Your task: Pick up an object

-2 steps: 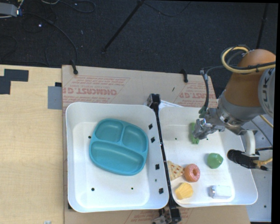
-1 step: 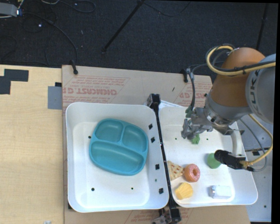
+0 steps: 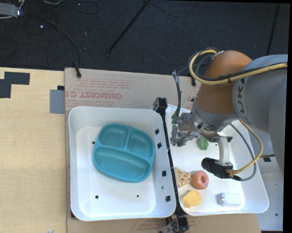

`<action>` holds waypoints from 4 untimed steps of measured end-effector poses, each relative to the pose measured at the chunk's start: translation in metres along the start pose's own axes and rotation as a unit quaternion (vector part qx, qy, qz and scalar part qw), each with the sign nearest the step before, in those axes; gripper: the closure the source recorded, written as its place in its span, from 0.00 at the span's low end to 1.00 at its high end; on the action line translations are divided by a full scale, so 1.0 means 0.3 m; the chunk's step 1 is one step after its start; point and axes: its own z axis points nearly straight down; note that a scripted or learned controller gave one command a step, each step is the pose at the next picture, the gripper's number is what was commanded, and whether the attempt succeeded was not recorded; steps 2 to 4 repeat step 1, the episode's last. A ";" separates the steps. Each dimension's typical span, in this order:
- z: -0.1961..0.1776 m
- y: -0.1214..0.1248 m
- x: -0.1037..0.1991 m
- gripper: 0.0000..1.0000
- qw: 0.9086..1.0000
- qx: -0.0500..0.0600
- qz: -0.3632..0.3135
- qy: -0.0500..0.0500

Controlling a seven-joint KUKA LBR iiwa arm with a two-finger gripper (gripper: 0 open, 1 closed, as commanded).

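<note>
Small green toy object [image 3: 203,143], apparently a plastic play-food piece, lies on the floor of the right-hand shallow white bin [image 3: 258,201], in its upper half, just beside the two-finger gripper [image 3: 179,137] and partly overlapped by the wrist hardware. It is the item nearest the fingers and so the likeliest target, though the task names none. Judged from its look, it is light, stiff and somewhat smooth, so it may skid or roll if pressed from one side; a hold across its narrow width, near the middle, seems safest. Too little of it shows to give its long axis or heading with confidence. The gripper hangs low over the bin near the dividing wall; whether it is spread or closed cannot be told, and nothing is seen between its tips. Toward the near edge lie a pink ring doughnut toy [image 3: 199,179], a tan waffle-like wedge [image 3: 182,177], a yellow lumpy toy [image 3: 191,199] and a small white block [image 3: 228,199]. The left-hand white bin [image 3: 81,192] holds a teal compartmented plate [image 3: 124,152].
</note>
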 end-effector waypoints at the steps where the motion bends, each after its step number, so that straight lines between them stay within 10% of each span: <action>1: -0.008 0.025 0.203 1.00 1.000 -0.001 -0.001 0.000; 4: -0.008 0.025 0.203 1.00 1.000 -0.001 -0.001 0.000</action>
